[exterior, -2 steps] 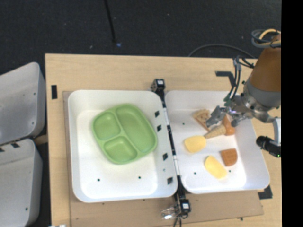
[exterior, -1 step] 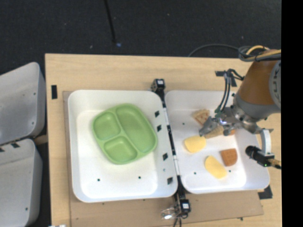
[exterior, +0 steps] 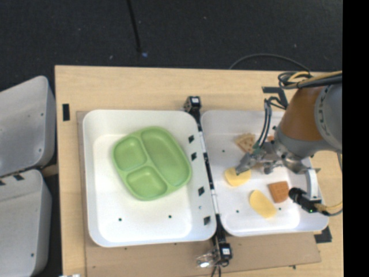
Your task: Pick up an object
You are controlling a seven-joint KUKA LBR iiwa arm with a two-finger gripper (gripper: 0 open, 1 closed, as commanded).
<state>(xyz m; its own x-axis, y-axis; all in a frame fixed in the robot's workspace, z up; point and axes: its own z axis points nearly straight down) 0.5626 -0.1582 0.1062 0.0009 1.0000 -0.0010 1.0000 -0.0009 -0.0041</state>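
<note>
In the right bin (exterior: 230, 215) lie a pale yellow piece (exterior: 236, 178), a second yellow oval piece (exterior: 262, 204), an orange-brown block (exterior: 279, 191) and a tan crumbly piece (exterior: 245, 141). My gripper (exterior: 249, 163) hangs low over the bin's middle, its fingertips just above the upper edge of the first yellow piece. The grey arm with its orange band (exterior: 300, 120) comes in from the right and hides part of the bin behind it.
The left bin (exterior: 104, 212) holds a green three-compartment plate (exterior: 151, 163). A black-clipped divider (exterior: 203, 166) runs between the two bins. Cables (exterior: 268, 123) loop off the wrist above the right bin.
</note>
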